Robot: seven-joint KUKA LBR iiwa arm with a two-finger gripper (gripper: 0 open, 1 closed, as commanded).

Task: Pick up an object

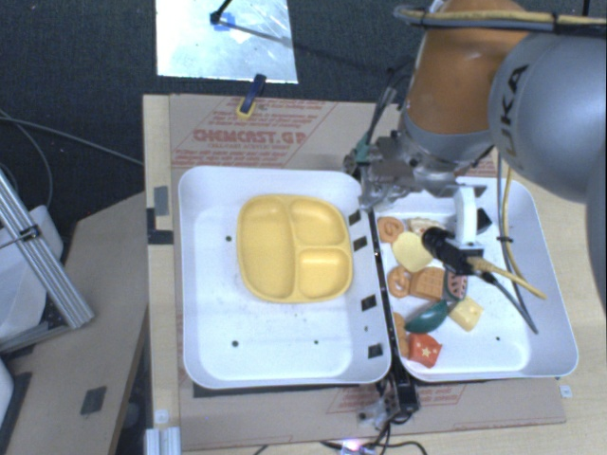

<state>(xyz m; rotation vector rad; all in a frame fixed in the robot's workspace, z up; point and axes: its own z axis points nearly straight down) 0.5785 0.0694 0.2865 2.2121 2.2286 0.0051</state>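
My gripper (381,188) hangs over the far left corner of the right bin (541,335), under the orange wrist band. Just in front of it in that bin lies a cluster of toy food. It includes a brown pretzel (389,227), a pale yellow round piece (412,251), an orange waffle square (428,282), a teal piece (427,318), a yellow cheese cube (465,314) and a red piece (424,351). I see nothing held in the gripper.
The left bin (204,330) holds a yellow divided plate (292,247). A ridge with black clips (372,282) separates the two bins. The arm's grey body covers the right bin's far right part.
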